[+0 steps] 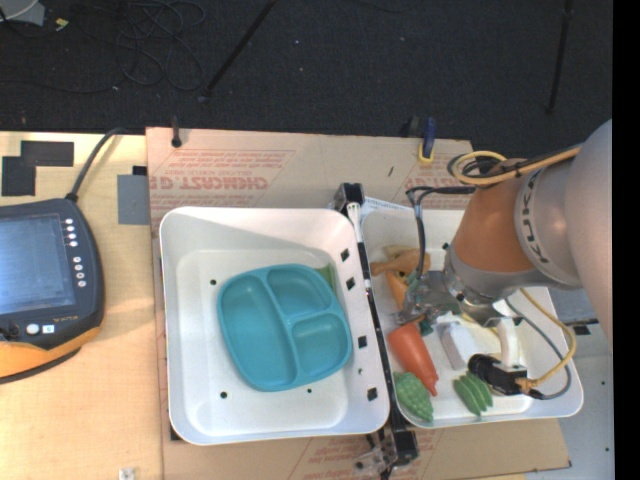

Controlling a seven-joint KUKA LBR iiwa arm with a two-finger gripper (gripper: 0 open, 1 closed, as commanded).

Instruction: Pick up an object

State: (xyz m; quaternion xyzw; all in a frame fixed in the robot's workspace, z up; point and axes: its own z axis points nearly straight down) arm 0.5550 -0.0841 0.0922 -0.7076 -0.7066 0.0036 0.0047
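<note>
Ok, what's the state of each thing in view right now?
Arm: reaching down into the right bin.
Blue tray: flat in the left bin.
Carrot: lying in the right bin by the gripper.
Green toy: lying at the bin's near edge.
Tablet: screen dark.

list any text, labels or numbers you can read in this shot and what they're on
Red print on the cardboard sheet under the bins: several lines, seen upside down. The biggest line seems to read "CHEMCRAFT" or the like; I cannot be sure of the letters.
More red print on the cardboard at the lower edge: too blurred to read.
Teach pendant screen and buttons: too small to read.
Teal divided plate, bins, toy vegetables: no text.
</note>
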